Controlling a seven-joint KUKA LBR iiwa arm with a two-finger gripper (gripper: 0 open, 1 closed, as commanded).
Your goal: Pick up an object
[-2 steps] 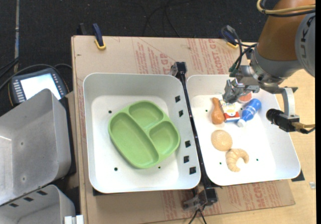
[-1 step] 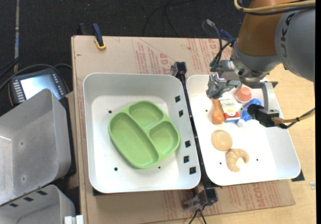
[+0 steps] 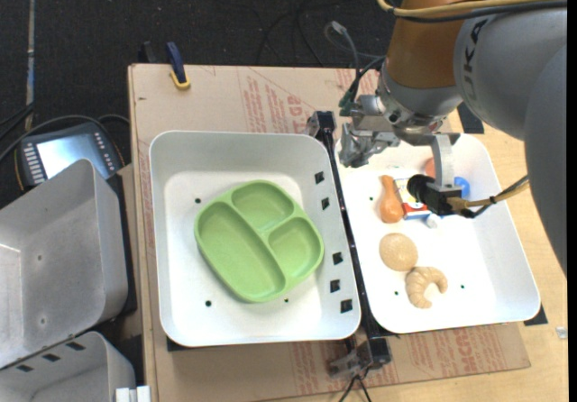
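Observation:
The right bin (image 3: 505,292) holds an orange carrot-shaped piece (image 3: 390,199), a round tan bun (image 3: 398,251) and a tan croissant (image 3: 425,286) near its front. A small blue, red and white item (image 3: 458,187) lies at mid-bin, partly hidden by a black part hanging from the arm. My gripper (image 3: 358,146) hangs over the bin's back left corner, up and to the left of the carrot piece, and nothing shows in its grasp. The orange band (image 3: 442,4) and grey wrist cover the bin's back edge.
The left bin (image 3: 180,301) bears a green divided plate (image 3: 260,240). A black strip with clips (image 3: 335,238) runs between the two bins. Grey cases (image 3: 54,256) stand left of the bench. A blue-and-yellow clamp (image 3: 178,68) sits at the bench's back left corner.

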